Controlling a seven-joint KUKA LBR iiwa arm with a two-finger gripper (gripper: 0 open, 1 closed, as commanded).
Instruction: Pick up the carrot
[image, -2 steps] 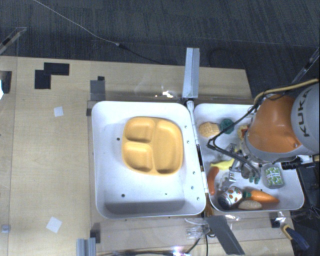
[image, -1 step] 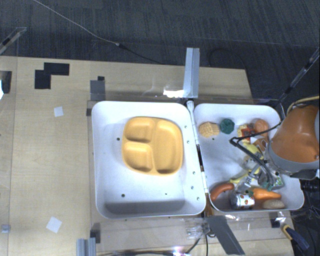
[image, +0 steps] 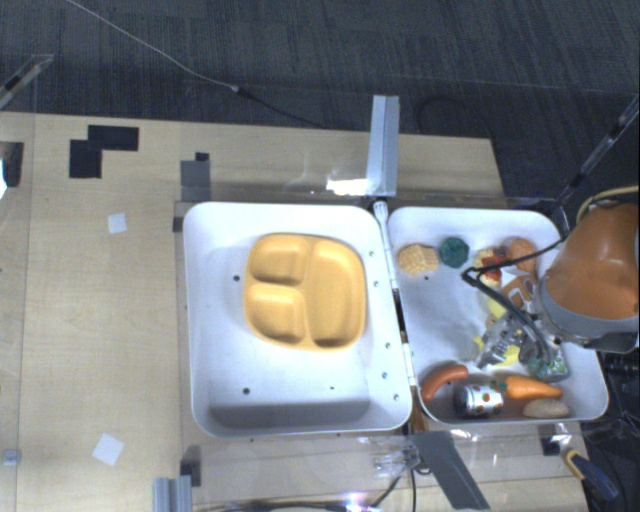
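the carrot (image: 532, 388) lies at the near edge of the right bin (image: 440, 310), beside a small can (image: 480, 398) and a sausage (image: 442, 378). it is not picked up yet. the claw (image: 508, 338) hangs just behind the carrot, but it cannot be told if it is wide or closed. farther left, a yellow tray (image: 305, 290) sits in the left bin (image: 210, 330). no words can be read anywhere.

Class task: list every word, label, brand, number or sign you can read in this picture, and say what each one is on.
No readable text anywhere.
The can in the right bin has a label, too small and blurred to read.
The yellow tray in the left bin is unmarked.
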